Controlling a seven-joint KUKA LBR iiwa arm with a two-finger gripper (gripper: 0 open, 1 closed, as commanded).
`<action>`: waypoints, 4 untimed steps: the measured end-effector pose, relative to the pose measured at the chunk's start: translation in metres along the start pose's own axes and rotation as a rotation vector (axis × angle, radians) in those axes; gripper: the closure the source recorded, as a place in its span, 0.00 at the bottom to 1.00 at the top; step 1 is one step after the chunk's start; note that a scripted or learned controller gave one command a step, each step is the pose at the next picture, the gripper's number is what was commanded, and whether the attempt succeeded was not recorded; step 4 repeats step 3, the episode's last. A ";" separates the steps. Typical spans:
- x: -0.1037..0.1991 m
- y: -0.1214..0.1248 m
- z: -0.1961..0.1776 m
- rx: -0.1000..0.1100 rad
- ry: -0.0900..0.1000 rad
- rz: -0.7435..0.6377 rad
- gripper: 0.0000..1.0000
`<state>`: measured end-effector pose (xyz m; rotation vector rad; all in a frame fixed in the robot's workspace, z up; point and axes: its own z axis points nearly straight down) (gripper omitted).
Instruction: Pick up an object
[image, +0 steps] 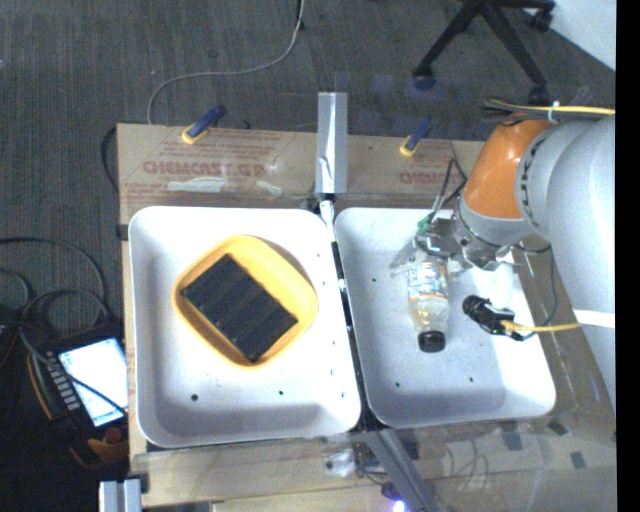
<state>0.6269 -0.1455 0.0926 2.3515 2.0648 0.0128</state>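
A clear bottle (428, 300), cap toward the camera, is seen lying lengthwise just below the gripper (440, 240); the gripper's state cannot be told.

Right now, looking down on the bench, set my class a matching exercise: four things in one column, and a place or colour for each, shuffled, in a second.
Things:
1. yellow tray
2. clear bottle
3. blue clamps
4. orange band

Descriptions:
A. on the arm, above the wrist
B. lying in the right bin, black cap toward the near side
C. in the left bin, holding a dark ribbed block
D. on the cardboard beyond the bins

Pairs: 1-C, 2-B, 3-D, 4-A
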 end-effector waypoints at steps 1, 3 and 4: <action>0.069 0.011 -0.093 0.012 0.003 -0.067 1.00; 0.045 -0.016 -0.079 0.016 0.001 -0.129 1.00; 0.045 -0.016 -0.079 0.016 0.001 -0.129 1.00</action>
